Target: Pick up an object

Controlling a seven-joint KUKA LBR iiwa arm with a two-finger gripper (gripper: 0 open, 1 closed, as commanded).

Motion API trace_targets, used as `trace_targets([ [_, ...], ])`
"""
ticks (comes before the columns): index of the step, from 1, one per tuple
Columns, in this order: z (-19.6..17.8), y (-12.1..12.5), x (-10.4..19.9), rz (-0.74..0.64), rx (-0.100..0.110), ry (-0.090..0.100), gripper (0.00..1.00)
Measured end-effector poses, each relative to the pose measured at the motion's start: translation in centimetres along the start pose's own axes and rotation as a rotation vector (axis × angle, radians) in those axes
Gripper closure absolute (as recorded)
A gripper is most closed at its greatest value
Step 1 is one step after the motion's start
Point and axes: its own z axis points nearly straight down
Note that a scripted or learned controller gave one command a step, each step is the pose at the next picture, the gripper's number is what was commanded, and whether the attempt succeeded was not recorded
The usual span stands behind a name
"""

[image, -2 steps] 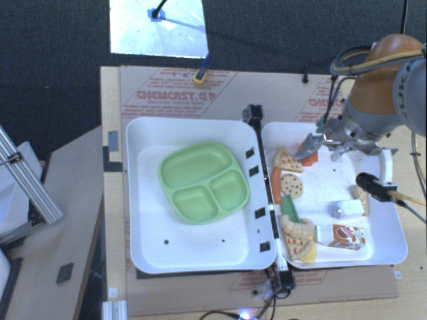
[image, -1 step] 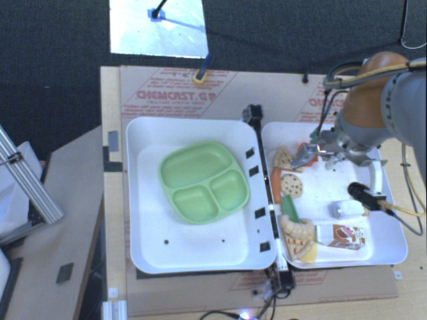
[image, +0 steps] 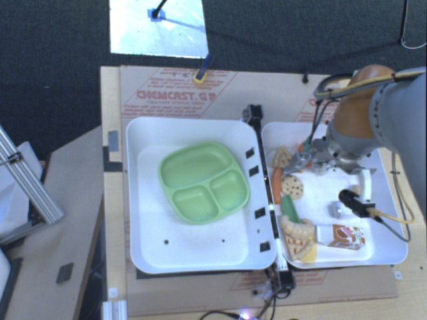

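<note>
My gripper point(image: 303, 161) hangs low over the upper left part of the right bin point(image: 387, 242). It is beside a tan waffle-like piece point(image: 282, 156) and just above a round speckled cookie point(image: 292, 187). An orange carrot-like stick point(image: 276, 179) lies along the bin's left wall. Further down sit a green piece point(image: 289, 209), a pale bread roll point(image: 297, 229), a yellow-orange waffle point(image: 302, 250), a small carton point(image: 344, 236) and a small grey item point(image: 335, 210). I see nothing held in the gripper.
The left bin point(image: 150, 245) holds a green divided plate point(image: 203, 181). A black divider point(image: 261, 179) with clips runs between the bins. The arm's grey body and orange band point(image: 357, 112) cover the right bin's upper right, and a black cable point(image: 363, 209) trails over it.
</note>
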Motion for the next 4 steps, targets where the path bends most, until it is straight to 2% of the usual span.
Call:
trace_targets([
  [1, -1.2, 0.1, 0.0, 0.0, -0.004, -0.001, 1.0],
  [2, -7.7, 0.2, 0.0, -0.003, -0.005, -0.001, 1.0],
  [3, -12.1, 0.5, -0.1, -0.004, -0.004, -0.001, 1.0],
  [4, -14.2, 0.6, -0.1, -0.004, -0.003, -0.001, 1.0],
])
